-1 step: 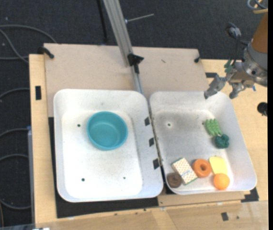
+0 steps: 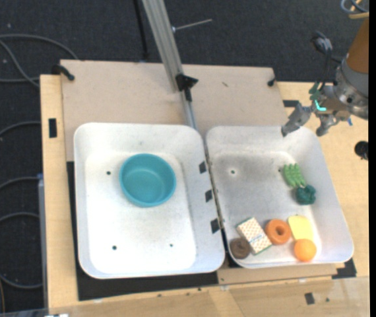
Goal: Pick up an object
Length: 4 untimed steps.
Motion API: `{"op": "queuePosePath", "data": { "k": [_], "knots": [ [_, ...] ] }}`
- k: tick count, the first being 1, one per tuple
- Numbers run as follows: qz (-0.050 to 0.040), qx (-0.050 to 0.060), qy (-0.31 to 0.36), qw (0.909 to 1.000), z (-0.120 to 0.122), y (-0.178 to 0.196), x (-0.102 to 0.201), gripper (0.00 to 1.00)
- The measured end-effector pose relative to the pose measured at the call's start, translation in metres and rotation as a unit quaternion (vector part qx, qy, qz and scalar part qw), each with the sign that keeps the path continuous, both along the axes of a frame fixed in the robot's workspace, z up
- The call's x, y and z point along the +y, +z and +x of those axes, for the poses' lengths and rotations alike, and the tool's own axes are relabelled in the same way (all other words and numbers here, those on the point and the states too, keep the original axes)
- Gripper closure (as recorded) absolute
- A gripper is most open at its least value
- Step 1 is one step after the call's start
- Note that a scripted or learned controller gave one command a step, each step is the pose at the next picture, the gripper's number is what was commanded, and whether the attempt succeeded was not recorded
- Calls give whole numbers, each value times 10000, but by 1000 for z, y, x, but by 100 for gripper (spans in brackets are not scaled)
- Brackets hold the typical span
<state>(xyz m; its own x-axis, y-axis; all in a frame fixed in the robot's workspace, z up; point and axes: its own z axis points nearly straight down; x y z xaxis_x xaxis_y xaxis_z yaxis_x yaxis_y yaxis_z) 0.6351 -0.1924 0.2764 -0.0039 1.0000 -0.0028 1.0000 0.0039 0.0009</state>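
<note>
Orange ball (image 2: 305, 249) sits at right bin's (image 2: 260, 144) near edge, beside yellow block (image 2: 300, 226). Fingers (image 2: 297, 119) apart, empty, above bin's far rim; teal bowl (image 2: 148, 179) in left bin.

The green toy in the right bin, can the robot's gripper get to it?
Probably yes. The gripper hangs above the right bin's far corner, and the green toy lies just below it with nothing on top and open floor beside it.
</note>
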Motion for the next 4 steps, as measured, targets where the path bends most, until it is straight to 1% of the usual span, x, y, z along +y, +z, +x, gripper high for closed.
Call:
{"op": "queuePosePath", "data": {
  "k": [1, 3, 4],
  "knots": [
    [-2, 17, -24, 10000, 2, -49, -11, 0],
    [-1, 21, -28, 10000, -2, -145, -33, 0],
    [-12, -19, -22, 10000, 0, -130, -34, 100]
  ]
}}
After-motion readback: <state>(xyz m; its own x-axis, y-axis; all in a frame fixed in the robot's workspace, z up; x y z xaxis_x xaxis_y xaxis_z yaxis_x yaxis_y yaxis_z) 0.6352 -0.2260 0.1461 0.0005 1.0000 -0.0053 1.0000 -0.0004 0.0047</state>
